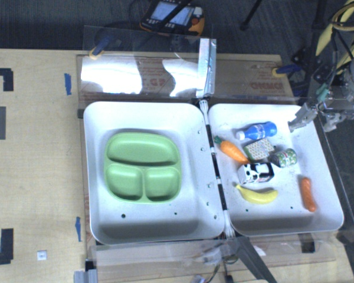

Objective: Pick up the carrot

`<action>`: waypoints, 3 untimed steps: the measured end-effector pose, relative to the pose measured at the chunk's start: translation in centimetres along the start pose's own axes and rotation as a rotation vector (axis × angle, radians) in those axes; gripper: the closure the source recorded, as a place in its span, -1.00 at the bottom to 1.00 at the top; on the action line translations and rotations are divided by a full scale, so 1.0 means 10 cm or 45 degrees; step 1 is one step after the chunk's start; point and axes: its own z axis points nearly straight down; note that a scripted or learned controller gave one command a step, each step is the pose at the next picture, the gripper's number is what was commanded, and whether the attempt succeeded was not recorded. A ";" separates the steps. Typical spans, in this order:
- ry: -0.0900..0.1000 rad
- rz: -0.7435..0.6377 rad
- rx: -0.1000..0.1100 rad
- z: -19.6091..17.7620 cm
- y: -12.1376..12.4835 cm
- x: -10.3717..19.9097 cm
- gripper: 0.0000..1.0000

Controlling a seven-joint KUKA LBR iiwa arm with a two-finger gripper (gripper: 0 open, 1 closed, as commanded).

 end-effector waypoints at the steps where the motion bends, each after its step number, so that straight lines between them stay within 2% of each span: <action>1: 0.000 -0.017 0.000 0.79 0.30 0.65 -1.00; 2: -0.003 -0.167 -0.006 0.00 0.31 0.46 -1.00; 3: -0.001 -0.193 -0.002 0.98 0.25 1.11 -1.00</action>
